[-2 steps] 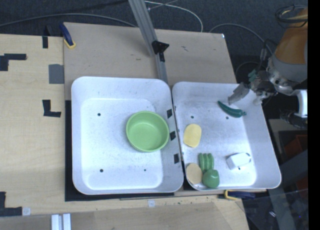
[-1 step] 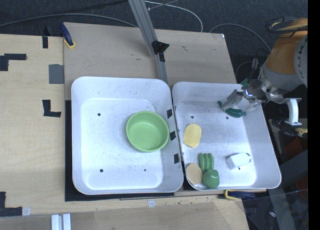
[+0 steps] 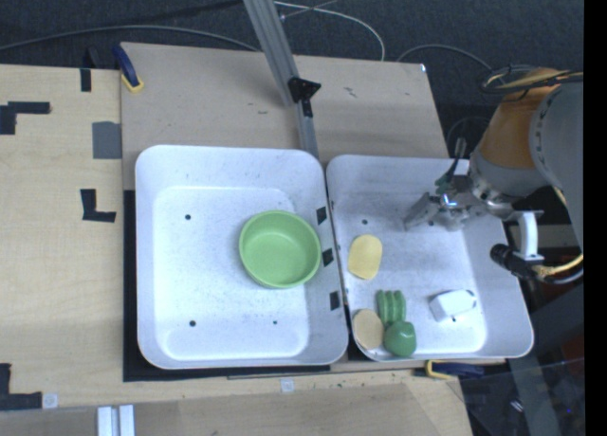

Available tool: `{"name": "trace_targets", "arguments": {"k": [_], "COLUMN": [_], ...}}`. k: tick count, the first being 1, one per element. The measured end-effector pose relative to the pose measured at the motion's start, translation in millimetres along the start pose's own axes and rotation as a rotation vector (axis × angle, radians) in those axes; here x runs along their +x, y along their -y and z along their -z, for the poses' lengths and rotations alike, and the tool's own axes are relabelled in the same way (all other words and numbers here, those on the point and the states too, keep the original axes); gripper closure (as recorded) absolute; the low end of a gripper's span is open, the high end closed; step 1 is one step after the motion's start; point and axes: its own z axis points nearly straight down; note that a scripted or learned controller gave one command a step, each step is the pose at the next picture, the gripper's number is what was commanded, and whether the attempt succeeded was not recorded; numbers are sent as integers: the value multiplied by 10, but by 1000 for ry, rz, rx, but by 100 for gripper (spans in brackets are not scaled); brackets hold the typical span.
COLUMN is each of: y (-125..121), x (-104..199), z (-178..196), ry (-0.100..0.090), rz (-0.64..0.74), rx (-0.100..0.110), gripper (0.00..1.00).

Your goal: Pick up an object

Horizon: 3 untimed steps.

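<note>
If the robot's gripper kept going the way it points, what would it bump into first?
Probably the bare white floor of the right bin. The gripper points left and down, above the pale yellow oval object, though depth is unclear.

Pincer [image 3: 424, 214] above right bin [image 3: 493, 325]

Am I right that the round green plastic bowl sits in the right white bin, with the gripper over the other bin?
Not quite. The camera view shows the round green plastic bowl in the left white bin. The gripper is over the other, right white bin.
</note>
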Motion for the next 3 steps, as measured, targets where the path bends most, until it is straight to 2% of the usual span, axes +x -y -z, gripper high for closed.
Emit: {"name": "trace_targets", "arguments": {"k": [1,2,3], "y": [-20,-120,-109], "x": [2,35,45], "z": [141,701,1340], "ry": [1,2,3], "rz": [2,0,0], "rx": [-6,-12,-13], "gripper": [100,100,100]}}
